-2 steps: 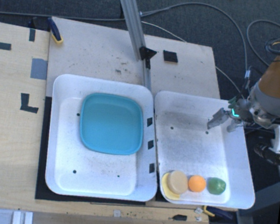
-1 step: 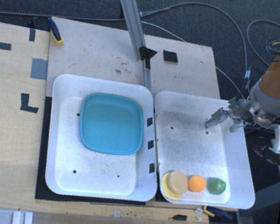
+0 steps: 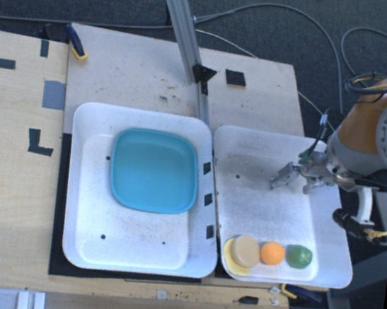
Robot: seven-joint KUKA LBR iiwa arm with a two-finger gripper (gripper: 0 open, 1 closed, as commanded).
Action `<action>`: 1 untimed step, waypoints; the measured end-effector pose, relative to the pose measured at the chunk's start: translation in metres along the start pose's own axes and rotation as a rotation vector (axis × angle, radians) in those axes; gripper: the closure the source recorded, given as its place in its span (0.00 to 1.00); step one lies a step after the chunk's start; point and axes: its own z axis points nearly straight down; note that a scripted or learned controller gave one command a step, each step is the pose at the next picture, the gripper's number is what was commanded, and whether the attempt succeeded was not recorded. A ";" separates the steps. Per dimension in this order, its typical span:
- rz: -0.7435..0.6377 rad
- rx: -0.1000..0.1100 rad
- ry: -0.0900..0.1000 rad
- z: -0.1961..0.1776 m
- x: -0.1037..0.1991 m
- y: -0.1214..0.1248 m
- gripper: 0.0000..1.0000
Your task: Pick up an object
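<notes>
— Where is the arm standing now?

— It comes in from three o'clock. The gripper (image 3: 295,182) hangs over the right bin (image 3: 265,153), in its upper half, toward two o'clock from the bin's middle. The two fingers (image 3: 281,177) are spread apart, and I see nothing between them. If the tips touch the bin floor or stay a little above, I cannot tell from here.

— And the objects to pick?

— They lie all together at the bin's near edge, at six o'clock from the gripper and well apart from it. There is a beige round piece (image 3: 245,250) which rests on something yellow (image 3: 230,262); maybe a lid or a small dish, the view is too poor to say. Just beside it, at three o'clock, sits an orange ball (image 3: 272,254), and next a green ball (image 3: 298,256). The three make one row.

— And the other bin?

— The left bin (image 3: 84,170) holds a blue plate (image 3: 154,171), flat, a little toward twelve o'clock from the middle. A metal pole (image 3: 187,24) rises at twelve o'clock, between the two bins.
</notes>
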 end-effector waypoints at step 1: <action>0.000 -0.006 -0.002 0.040 0.000 0.001 0.00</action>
